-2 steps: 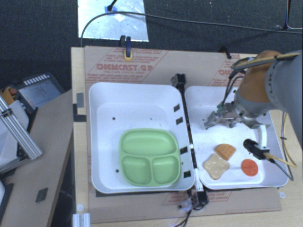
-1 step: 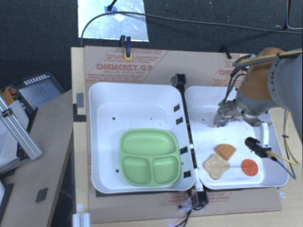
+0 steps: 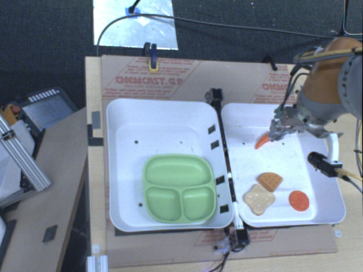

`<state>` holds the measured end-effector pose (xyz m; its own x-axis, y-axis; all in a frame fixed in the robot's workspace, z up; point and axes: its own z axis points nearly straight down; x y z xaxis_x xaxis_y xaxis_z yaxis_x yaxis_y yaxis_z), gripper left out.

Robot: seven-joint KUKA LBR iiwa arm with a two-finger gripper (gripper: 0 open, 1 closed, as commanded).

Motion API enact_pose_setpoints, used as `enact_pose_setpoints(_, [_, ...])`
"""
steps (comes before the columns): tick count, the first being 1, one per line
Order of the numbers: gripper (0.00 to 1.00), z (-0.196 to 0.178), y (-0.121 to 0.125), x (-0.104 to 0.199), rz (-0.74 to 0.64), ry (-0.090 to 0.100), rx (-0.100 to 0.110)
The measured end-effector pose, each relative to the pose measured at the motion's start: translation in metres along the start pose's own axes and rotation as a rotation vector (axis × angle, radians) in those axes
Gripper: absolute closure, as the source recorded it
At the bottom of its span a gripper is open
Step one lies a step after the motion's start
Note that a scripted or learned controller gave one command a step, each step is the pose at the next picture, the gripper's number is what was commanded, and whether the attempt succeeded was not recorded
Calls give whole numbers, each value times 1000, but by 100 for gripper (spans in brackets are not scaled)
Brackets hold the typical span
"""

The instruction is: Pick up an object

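Tool (image 3: 279, 130) sits at the upper end of the carrot (image 3: 262, 142) in the right bin (image 3: 334, 208) (grip state unclear), so an end-on pinch could let it slip.

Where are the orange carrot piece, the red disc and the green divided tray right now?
orange carrot piece (image 3: 262, 142), camera view, middle of its body.
red disc (image 3: 299, 200), camera view, centre of its top face.
green divided tray (image 3: 179, 187), camera view, the ridge between its compartments.
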<state>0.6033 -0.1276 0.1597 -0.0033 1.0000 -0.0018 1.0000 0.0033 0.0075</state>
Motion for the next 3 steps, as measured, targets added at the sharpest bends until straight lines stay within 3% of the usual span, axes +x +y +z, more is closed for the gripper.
enact_pose_setpoints(2, [100, -111, 9, -3, -2, 0, 1])
enact_pose_setpoints(3, [100, -102, 14, 55, -6, 3, 5])
